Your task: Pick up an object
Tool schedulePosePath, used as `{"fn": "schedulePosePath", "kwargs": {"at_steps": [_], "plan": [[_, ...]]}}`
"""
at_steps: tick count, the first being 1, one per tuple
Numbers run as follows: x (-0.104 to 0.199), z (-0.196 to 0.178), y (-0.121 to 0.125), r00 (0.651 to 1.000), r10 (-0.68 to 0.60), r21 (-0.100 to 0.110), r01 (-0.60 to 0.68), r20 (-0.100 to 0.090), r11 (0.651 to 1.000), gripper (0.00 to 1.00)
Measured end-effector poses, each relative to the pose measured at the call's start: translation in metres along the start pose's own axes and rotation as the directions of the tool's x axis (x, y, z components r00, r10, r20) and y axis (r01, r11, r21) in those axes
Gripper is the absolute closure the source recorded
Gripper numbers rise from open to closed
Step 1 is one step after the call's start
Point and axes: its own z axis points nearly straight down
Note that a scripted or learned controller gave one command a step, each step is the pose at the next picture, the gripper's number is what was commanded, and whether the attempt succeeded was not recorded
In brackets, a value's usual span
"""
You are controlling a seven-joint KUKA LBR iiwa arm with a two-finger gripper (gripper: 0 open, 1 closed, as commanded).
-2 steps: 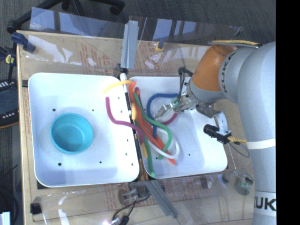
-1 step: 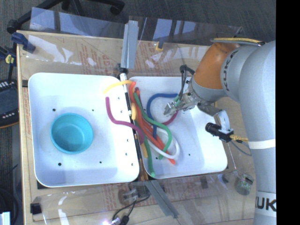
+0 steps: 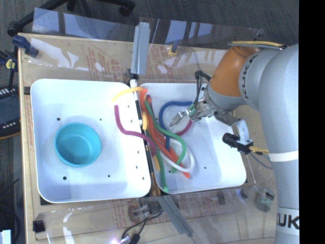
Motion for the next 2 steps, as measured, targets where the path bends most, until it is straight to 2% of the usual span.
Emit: {"fn": "schedulePosePath", "kwargs": {"at_steps": [1,2], "plan": [[-0.0002,-0.0102,0.0006,1.0,-0.002,0.0,0.002,0.001,1.0,1.0],[0.0,-0.0102,0.0006,1.0,-0.003,0.0,0.003,0.001,1.0,0.0]]}}
